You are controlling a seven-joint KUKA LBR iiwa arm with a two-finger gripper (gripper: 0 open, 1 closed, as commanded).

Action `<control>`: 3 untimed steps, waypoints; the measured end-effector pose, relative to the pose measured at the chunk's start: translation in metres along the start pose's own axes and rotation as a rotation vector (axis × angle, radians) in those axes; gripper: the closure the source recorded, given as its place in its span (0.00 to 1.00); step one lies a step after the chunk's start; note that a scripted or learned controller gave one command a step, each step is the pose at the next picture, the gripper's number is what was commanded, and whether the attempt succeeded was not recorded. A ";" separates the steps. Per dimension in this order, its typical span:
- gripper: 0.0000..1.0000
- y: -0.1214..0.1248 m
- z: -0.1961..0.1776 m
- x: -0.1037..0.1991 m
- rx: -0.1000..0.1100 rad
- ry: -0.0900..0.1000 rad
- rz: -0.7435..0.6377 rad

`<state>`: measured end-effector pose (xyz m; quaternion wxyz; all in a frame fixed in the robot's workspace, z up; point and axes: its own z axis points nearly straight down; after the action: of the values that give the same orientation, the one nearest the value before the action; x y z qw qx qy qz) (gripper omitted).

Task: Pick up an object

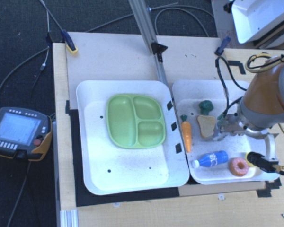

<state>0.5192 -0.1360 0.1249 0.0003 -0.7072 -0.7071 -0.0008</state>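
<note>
Camera view looked down on the counter (109, 56) with its two white bins side by side. The left bin (97, 169) carried a green divided plate (135, 121), lying flat near its middle. The right bin (199, 174) held the small things: a toy carrot (186, 134) against its left wall, a dark green lump (206, 106) toward the far side, a tan slice like toast (206, 126) just beside the arm's tool, a blue bottle (211, 159) on its side, and a pink-iced doughnut (238, 167) near the front rim.

The arm (265, 98) came in from the right and hung over the right bin, its gripper (221, 130) low and close to the toast slice's right edge. To me that looked like a try at the slice, since it was the nearest piece. Whether the jaws stood open or closed I could not tell; the wrist and cables covered them, and I could not make out anything between them.

The arm's bulk hid part of the bin's right side. A teach pendant (20, 134) lay on the floor off to the left.
</note>
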 end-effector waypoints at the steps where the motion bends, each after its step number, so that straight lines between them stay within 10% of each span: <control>1: 1.00 -0.001 -0.044 -0.001 -0.005 -0.003 -0.001; 3: 1.00 0.023 -0.090 0.053 -0.001 0.000 -0.007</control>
<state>0.5420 -0.0834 0.2146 0.0000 -0.7048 -0.7094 -0.0010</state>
